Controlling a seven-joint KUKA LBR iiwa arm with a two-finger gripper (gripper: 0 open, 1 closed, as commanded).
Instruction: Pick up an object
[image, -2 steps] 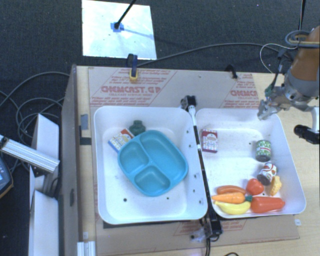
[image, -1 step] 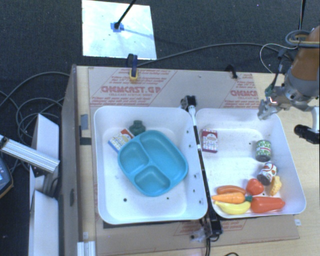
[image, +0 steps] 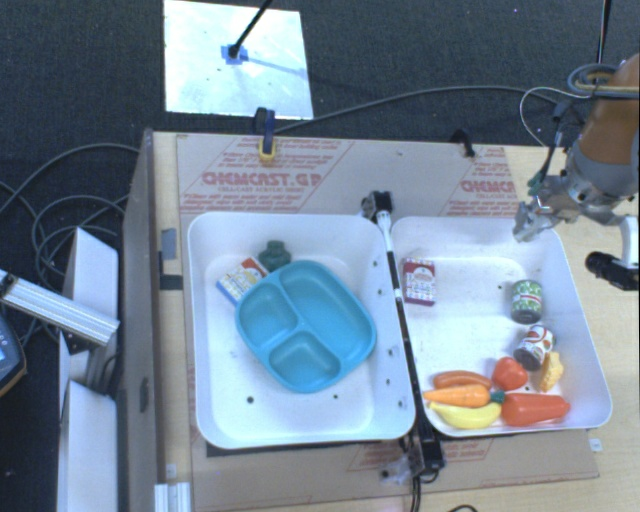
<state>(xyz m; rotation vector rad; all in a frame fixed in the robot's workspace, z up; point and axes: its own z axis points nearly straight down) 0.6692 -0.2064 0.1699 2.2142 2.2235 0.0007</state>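
Fingers: can't tell if spread or pressed together. Gripper sits upper right of frame, over the right bin's top rim, above the green can.

Blue tray, white bins, red box, yellow banana, orange carrot

Red print "CHEMCAST GP" reads on the protective film of the sheet lying under the bins, just behind the left bin; the smaller line beneath it is too fine to read. The same red mark repeats at a slant behind the right bin, only partly legible. Labels on the small red box and cans are unreadable.
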